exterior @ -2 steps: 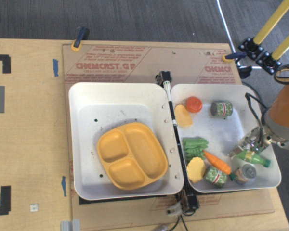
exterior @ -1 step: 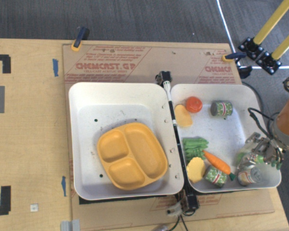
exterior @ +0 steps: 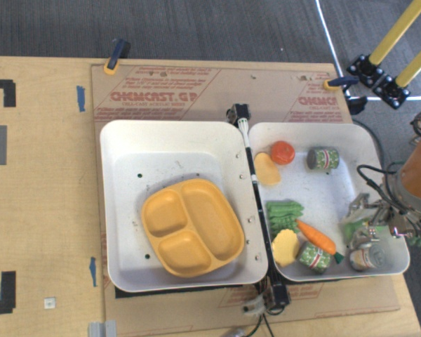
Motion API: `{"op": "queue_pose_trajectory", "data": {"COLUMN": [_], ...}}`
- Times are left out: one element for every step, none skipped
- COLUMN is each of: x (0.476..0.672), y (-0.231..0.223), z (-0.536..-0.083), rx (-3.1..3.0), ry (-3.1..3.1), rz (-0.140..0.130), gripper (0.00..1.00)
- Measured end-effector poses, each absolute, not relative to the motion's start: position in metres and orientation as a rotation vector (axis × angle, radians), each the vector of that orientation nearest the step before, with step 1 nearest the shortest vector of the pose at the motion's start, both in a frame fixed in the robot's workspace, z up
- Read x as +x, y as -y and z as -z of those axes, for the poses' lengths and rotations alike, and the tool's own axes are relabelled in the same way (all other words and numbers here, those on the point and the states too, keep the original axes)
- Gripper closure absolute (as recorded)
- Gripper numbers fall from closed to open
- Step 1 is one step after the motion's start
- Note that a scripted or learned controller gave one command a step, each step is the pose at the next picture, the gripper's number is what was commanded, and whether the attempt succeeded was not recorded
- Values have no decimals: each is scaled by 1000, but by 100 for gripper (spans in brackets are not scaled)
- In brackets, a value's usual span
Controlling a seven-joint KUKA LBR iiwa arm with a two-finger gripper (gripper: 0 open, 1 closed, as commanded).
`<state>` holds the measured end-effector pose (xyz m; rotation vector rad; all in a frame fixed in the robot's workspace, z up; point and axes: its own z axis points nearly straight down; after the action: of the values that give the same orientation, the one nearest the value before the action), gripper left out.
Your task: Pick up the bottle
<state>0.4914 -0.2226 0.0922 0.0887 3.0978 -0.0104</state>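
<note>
The bottle [exterior: 367,253], clear with a greenish label and a pale cap end, lies in the near right corner of the right bin [exterior: 337,188]. My gripper [exterior: 373,222] reaches in from the right edge, low over the bin and directly above the bottle's far end. Its metal parts overlap the bottle, so contact between them is unclear. The orange band of the arm [exterior: 415,180] sits just right of the bin wall.
The right bin also holds a tomato [exterior: 283,152], a green-labelled can [exterior: 323,159], green beans [exterior: 284,212], a carrot [exterior: 316,236], two pale yellow pieces and a second small green can [exterior: 312,257]. A yellow divided plate [exterior: 191,225] lies in the left bin.
</note>
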Motion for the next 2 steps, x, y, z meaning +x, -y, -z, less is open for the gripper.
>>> {"op": "queue_pose_trajectory", "data": {"x": [493, 502], "y": [222, 221], "z": [-93, -92], "rx": [-285, 401], "ry": [-3080, -3107], "rz": [18, -4], "gripper": [100, 100]}}
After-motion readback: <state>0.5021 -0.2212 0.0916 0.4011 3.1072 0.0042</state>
